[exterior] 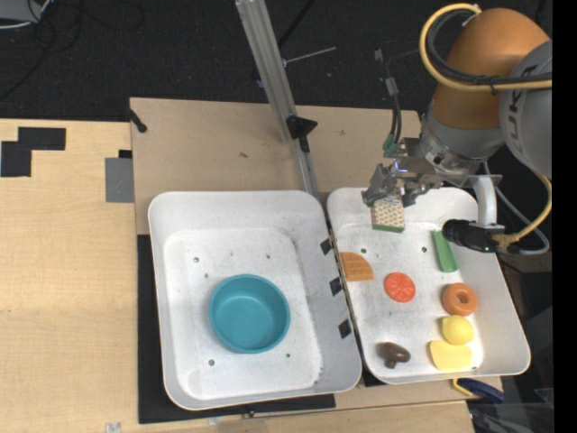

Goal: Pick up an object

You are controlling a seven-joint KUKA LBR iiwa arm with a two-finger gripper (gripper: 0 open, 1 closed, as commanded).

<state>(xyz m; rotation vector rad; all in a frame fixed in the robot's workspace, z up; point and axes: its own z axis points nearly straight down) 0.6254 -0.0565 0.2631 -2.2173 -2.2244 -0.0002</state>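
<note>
The hand hangs over the far end of the right bin, its fingers closed on the top of a small checkered block, which dangles clear of the bin floor, so the pick looks made. Nearer than the block lie an orange wedge, a red disc, a green stick and a doughnut, spread apart, likely so each can be gripped alone.

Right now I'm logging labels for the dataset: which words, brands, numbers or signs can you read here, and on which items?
None can be read.
The small checkered block with a green edge at the pincer bears a grid pattern, no letters.
The round teal plastic bowl and the orange ring-shaped doughnut toy are unmarked.
</note>
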